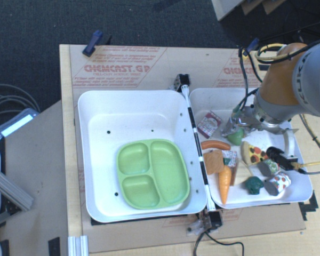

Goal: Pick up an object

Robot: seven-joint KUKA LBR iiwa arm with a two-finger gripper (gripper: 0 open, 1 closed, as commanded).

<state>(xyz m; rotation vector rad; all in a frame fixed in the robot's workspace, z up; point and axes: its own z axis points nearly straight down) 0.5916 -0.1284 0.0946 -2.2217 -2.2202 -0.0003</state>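
The right bin [216, 94] holds several toy foods: a reddish sausage [215, 144], a brown bread slice [213, 162], an orange carrot [224, 183], a pizza slice [253, 153], a dark green broccoli piece [253, 185], a pink-and-white packet [208, 125] and a red-and-white item [279, 183]. A small round green piece [236, 137] lies near the bin's middle. My gripper [238, 122] hangs low over the bin, right above that green piece. The wrist hides whether it touches the piece.
The left bin [96, 116] holds a light green divided plate [152, 172]. A black clip [182, 80] sits where the bins meet at the back. A blue clamp [92, 43] lies at the bench's far left corner. Cables trail along the right bin's right side [309, 167].
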